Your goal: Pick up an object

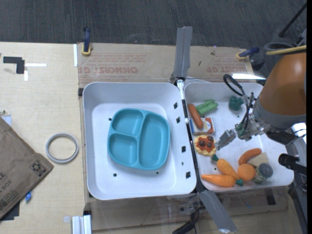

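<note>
Toy food lies all around the claw (pixel 225 139) in the right bin (pixel 278 182) — a tart (pixel 205 145) just to its left, carrots (pixel 222 174) below it, a sausage (pixel 249 155) to its right, a hot dog (pixel 195 115) and green pepper (pixel 206 106) up-left. We see nothing between its fingers; whether they are parted or closed we cannot tell. A blue plate (pixel 139 139) sits in the bin far left.
</note>
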`<state>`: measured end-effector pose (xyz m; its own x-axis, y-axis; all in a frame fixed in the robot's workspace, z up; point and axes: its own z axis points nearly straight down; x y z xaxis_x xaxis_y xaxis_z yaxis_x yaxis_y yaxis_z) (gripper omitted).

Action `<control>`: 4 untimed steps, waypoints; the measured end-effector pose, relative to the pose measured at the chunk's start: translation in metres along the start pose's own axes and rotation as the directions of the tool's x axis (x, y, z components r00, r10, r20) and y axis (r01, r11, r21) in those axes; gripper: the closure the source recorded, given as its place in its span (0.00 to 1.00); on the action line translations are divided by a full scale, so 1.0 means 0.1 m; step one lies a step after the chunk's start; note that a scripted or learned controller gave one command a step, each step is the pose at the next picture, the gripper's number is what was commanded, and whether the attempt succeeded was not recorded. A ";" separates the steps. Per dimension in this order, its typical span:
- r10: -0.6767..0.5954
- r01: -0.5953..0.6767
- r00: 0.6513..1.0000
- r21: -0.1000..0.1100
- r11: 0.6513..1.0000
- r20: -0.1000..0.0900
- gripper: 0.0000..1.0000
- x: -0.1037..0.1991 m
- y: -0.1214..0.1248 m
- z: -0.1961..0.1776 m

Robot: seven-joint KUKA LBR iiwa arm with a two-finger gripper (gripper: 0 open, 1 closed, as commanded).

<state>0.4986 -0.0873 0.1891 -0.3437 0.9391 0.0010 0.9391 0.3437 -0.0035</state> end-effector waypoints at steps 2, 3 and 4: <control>-0.225 0.225 0.974 0.000 0.974 -0.004 1.00 -0.09 -0.26 0.93; -0.299 0.299 0.954 -0.003 0.954 0.001 1.00 -0.23 -0.30 0.64; -0.042 0.042 0.999 0.002 0.999 0.000 1.00 0.31 0.47 0.00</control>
<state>0.5320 -0.0422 0.1889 -0.3828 0.9238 0.0012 0.9238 0.3828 -0.0052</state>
